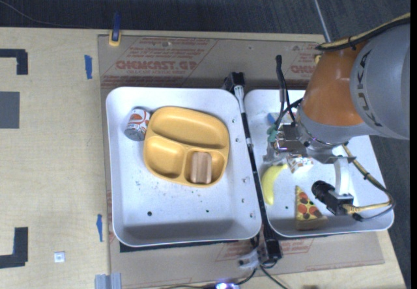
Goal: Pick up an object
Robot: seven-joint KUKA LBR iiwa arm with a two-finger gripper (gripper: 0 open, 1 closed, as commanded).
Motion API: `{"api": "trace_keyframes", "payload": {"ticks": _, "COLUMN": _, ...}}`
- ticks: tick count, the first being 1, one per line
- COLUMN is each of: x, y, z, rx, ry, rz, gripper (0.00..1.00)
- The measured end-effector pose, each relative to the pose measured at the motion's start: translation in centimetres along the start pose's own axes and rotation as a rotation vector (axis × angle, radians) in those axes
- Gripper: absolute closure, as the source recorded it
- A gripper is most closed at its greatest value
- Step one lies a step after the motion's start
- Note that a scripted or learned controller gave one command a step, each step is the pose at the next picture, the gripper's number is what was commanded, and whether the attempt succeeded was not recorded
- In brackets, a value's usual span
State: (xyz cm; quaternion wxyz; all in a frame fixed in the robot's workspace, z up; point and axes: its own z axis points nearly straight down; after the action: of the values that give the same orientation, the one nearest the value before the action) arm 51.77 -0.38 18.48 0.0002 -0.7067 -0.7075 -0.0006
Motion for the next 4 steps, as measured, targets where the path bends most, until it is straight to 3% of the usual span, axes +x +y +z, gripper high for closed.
{"api": "trace_keyframes", "payload": {"ticks": 1, "x": -0.1, "y": 0.0, "z": 0.0, "rx": 0.001, "ry": -0.001, "rz": 0.000, "gripper": 0.00}}
{"api": "trace_keyframes", "payload": {"ticks": 2, "x": -6.8, "y": -1.5, "z": 0.0, "rx": 0.001, "ry": -0.001, "rz": 0.002, "gripper": 0.00}}
{"api": "trace_keyframes", "payload": {"ticks": 3, "x": -10.5, "y": 2.5, "z": 4.7, "rx": -0.001, "ry": -0.003, "rz": 0.001, "gripper": 0.00}}
{"api": "trace_keyframes", "payload": {"ticks": 4, "x": -9.4, "y": 0.3, "z": 9.0, "rx": -0.001, "ry": -0.002, "rz": 0.001, "gripper": 0.00}}
